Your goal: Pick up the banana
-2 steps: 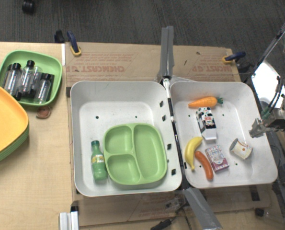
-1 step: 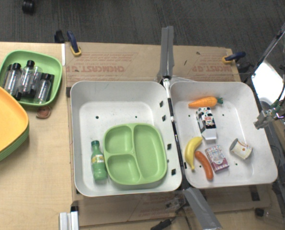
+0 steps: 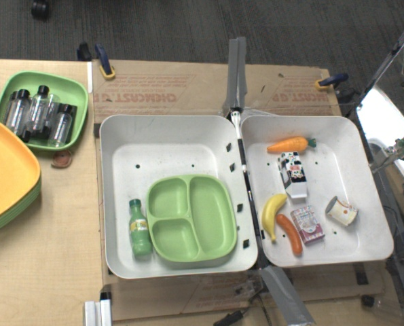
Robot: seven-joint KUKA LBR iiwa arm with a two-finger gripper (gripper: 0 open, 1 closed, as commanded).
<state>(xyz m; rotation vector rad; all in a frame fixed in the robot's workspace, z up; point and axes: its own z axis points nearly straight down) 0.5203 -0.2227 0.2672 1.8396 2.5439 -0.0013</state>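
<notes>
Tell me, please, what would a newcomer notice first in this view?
Probably the green tray with three compartments, large in the left bin, with a green bottle lying beside it. Next, the bright cluster in the right bin: a carrot near the top and the banana at the lower left, right next to a red sausage.

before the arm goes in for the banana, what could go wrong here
1. The banana lies right beside the orange sausage, apparently touching at their lower ends, so a grasp low on the banana may catch or push the sausage too.
2. The banana lies close to the left wall of the right bin, so there may be little room on that side.
3. The pink carton and the milk carton lie close by and could be nudged on the way in.
</notes>
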